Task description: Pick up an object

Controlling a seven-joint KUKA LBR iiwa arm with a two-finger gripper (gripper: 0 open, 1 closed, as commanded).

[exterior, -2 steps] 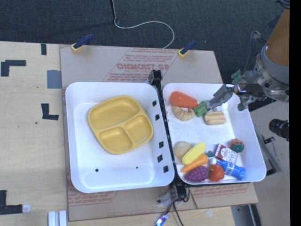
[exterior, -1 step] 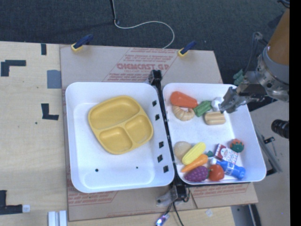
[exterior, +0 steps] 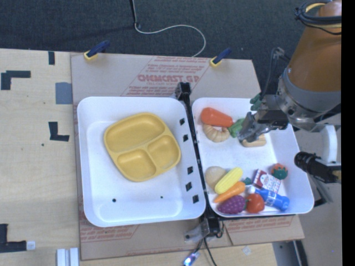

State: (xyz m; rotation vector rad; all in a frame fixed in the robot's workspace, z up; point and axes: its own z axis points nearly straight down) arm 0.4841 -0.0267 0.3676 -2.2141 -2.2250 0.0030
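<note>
The right bin (exterior: 297, 154) holds several toy foods. At its back lie a red-orange pepper (exterior: 215, 116), a tan croissant (exterior: 216, 133) and a green piece (exterior: 238, 128). My gripper (exterior: 249, 133) hangs low over the back middle of this bin, just right of the green piece and directly above a flat tan piece (exterior: 255, 143), which it partly hides. At the front lie a yellow corn cob (exterior: 228, 179), a pale potato (exterior: 214, 174), an orange carrot (exterior: 231, 191), purple grapes (exterior: 233, 205), a red tomato (exterior: 255, 203), a blue bottle (exterior: 275, 200) and a red-white carton (exterior: 263, 179).
The left bin (exterior: 91, 148) holds a yellow divided plate (exterior: 142, 146). A black divider (exterior: 191, 143) runs between the bins. A small orange-and-green piece (exterior: 279, 171) sits near the right bin's right wall. The arm's grey and orange body (exterior: 316, 65) looms over the right edge.
</note>
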